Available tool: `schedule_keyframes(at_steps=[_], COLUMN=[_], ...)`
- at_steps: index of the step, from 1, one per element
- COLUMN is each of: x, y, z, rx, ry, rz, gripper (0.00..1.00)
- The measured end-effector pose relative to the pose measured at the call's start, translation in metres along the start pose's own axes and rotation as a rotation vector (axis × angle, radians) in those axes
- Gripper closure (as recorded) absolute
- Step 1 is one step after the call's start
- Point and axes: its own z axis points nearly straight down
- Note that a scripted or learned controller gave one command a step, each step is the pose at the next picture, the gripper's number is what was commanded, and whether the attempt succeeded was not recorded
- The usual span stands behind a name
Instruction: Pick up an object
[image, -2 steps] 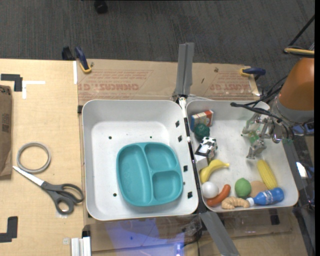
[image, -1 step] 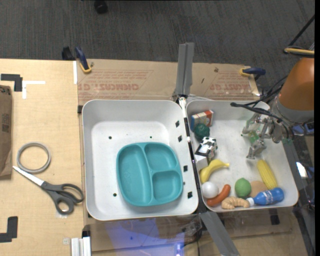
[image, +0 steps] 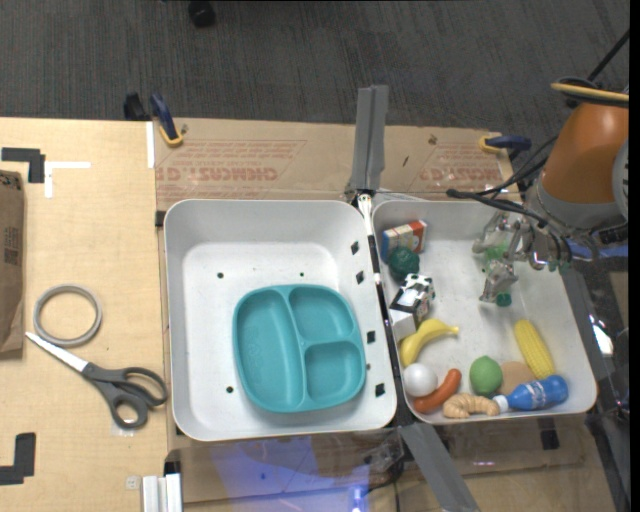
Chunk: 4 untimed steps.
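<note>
My gripper (image: 497, 285) hangs over the right bin (image: 580, 330), in its upper right part, with the orange-banded arm (image: 590, 150) reaching in from the right. A small green piece (image: 503, 298) shows at its lower tip; whether it is held is unclear. Left of the gripper lie a red and white box (image: 405, 235), a dark green ball (image: 403, 262) and a black and white cube (image: 412, 293). Toward the front lie a banana (image: 425, 338), a corn cob (image: 533, 347), a green lime (image: 485, 374) and a blue bottle (image: 535, 394).
A white ball (image: 419, 379), a red sausage (image: 437, 392) and a tan pastry (image: 470, 405) crowd the right bin's front edge. The left bin (image: 200, 260) holds a teal divided plate (image: 298, 347). Scissors (image: 110, 380) and a tape roll (image: 67, 313) lie on the bench at left.
</note>
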Motion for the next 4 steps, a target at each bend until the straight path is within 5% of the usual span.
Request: schedule_keyframes(at_steps=[2,3,4], x=[0.011,0.086,0.085], y=[-0.014,-0.032,-0.031], z=[0.000,0.001,-0.010], rx=[0.001,0.001,0.002], ry=[0.002,0.004,-0.002], rz=[0.117,0.161,0.158], gripper=[0.00,0.00,1.00])
